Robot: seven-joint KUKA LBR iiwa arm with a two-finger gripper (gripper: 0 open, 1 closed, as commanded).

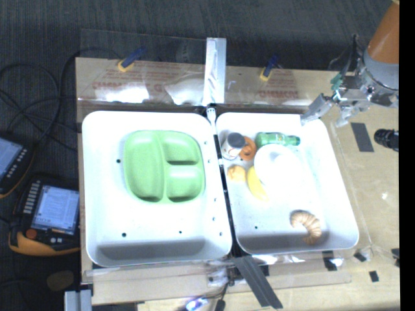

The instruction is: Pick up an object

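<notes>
Two white bins sit side by side. Whether the tool [322, 106], at the right bin's [337, 193] far corner, is wide or narrow, I cannot tell. A croissant [307, 224] lies near that bin's front.

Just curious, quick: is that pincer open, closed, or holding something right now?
Pincer: cannot be told; it sits at the right bin's far corner.

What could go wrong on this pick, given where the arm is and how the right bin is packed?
1. The green bottle, white bowl and banana crowd together in the right bin, so a descent there may bump neighbours.
2. The gripper sits over the bin's far corner; dropping straight down could hit the rim.
3. The croissant lies near the front wall, leaving little room.
</notes>
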